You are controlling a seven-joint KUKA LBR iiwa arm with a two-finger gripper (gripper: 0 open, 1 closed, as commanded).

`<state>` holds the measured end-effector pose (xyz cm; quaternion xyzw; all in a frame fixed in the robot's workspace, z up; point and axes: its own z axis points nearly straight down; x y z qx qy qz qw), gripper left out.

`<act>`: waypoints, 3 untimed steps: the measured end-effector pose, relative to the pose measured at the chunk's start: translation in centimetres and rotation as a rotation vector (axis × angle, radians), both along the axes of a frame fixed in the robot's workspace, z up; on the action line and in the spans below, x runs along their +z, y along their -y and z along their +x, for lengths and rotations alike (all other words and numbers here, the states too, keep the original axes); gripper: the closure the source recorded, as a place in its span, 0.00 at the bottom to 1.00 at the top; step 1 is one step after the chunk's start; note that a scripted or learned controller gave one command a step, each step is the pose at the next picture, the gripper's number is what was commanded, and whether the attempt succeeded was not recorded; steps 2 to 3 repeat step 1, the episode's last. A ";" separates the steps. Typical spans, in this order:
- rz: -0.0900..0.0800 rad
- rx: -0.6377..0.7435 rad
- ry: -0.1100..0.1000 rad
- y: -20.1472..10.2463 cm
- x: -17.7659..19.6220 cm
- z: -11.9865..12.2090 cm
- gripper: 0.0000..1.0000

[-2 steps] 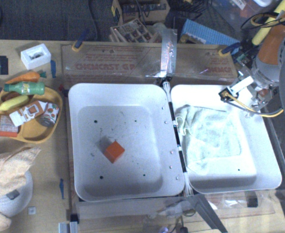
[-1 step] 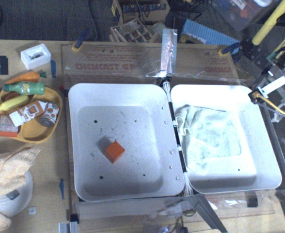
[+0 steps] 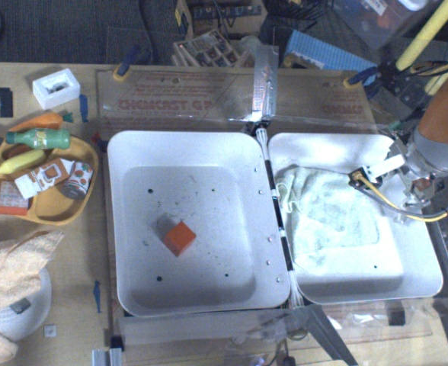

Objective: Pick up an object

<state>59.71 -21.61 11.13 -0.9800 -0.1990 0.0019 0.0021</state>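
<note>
A small orange cube (image 3: 180, 239) lies on the floor of the left white bin (image 3: 125, 158), a little left of its middle. A pale green cloth (image 3: 327, 213) is spread across the right white bin (image 3: 418, 280). The arm comes in from the right, and its orange band (image 3: 443, 120) shows above the wrist. My gripper (image 3: 416, 191) hangs over the right rim of the right bin, just right of the cloth and far from the cube. A yellow cable (image 3: 384, 197) loops beside it.
A wooden bowl (image 3: 52, 212) of toy food sits left of the bins, with a white box (image 3: 56, 88) behind it. A beige cloth (image 3: 11, 280) lies at the lower left. Clear plastic panels (image 3: 186, 97) stand behind both bins.
</note>
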 end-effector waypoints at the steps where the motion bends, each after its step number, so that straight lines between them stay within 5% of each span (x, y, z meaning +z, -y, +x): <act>1: -0.004 -0.181 0.004 0.7 4.7 3.9 0.00; 3: -0.004 -0.181 0.004 0.7 4.7 3.9 0.00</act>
